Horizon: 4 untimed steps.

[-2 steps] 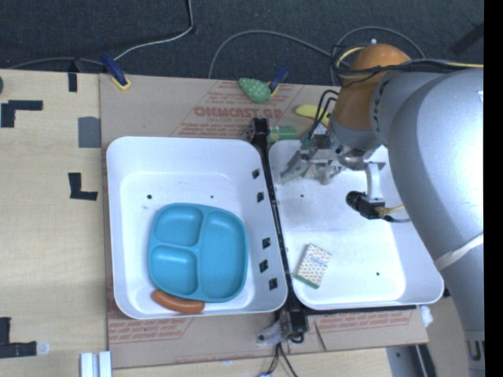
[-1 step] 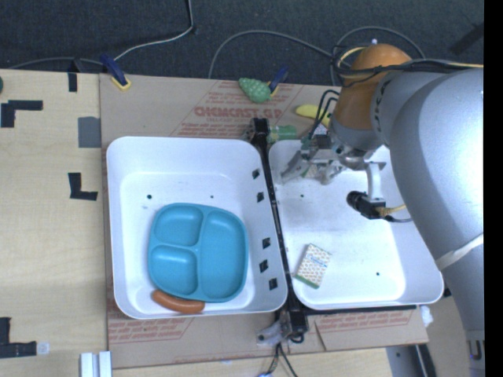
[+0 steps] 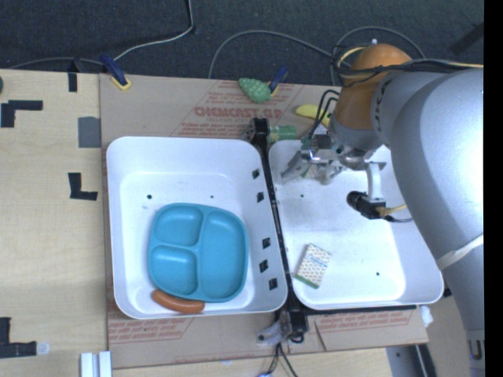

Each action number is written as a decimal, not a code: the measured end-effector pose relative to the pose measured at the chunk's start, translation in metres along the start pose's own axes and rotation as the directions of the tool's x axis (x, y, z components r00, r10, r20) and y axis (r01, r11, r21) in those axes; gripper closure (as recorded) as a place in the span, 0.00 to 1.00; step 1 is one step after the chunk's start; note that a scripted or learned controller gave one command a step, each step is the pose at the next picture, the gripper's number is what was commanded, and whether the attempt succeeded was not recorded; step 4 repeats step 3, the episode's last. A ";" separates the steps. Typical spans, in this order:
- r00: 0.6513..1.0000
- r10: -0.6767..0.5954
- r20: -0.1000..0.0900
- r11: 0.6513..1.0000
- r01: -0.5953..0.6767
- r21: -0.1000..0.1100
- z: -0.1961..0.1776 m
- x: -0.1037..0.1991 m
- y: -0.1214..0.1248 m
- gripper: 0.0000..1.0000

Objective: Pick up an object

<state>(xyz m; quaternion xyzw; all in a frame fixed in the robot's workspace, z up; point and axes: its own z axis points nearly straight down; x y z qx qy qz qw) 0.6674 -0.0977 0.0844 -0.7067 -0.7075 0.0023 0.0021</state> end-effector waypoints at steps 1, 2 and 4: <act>1.000 0.002 0.003 1.000 -0.002 -0.001 0.000 0.002 0.000 0.00; 1.000 0.002 0.004 1.000 -0.002 -0.001 0.000 0.002 0.000 0.00; 1.000 0.002 0.004 1.000 -0.002 -0.001 0.000 0.002 0.000 0.00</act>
